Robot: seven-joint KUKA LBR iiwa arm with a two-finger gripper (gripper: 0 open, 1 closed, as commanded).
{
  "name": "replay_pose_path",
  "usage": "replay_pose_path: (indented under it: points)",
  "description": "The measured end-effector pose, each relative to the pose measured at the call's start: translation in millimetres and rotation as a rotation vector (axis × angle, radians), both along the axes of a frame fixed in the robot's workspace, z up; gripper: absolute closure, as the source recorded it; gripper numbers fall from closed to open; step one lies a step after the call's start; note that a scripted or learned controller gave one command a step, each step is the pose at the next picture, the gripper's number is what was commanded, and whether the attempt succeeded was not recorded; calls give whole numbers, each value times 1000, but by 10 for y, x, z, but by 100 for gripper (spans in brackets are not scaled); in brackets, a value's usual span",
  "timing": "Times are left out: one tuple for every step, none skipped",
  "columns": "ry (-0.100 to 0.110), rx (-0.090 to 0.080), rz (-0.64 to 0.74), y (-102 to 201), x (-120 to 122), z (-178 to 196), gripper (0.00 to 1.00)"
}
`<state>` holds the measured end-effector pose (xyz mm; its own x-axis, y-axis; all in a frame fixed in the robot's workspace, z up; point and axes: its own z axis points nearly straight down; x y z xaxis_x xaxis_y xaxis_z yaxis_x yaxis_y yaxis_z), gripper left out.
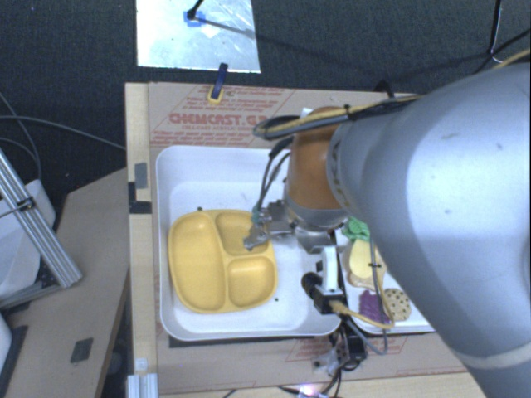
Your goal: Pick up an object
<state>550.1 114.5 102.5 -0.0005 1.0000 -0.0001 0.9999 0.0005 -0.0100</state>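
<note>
The approach seems underway: the end effector (257,237), its opening impossible to tell, sits over the yellow tray's (207,268) right rim and next needs a sure descent.

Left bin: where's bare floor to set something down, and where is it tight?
The left bin has bare floor along its far wall above the yellow divided tray, plus a thin strip along the near wall below it. It is tight on the tray's right side, where the gripper hangs, and in the right bin, crowded with small items.
</note>
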Motion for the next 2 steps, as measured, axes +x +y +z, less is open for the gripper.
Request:
replay_pose_path:
  points:
    - [-7, 0, 7, 417, 640, -183, 0]
    - [-5, -4, 8, 382, 631, -86, 100]
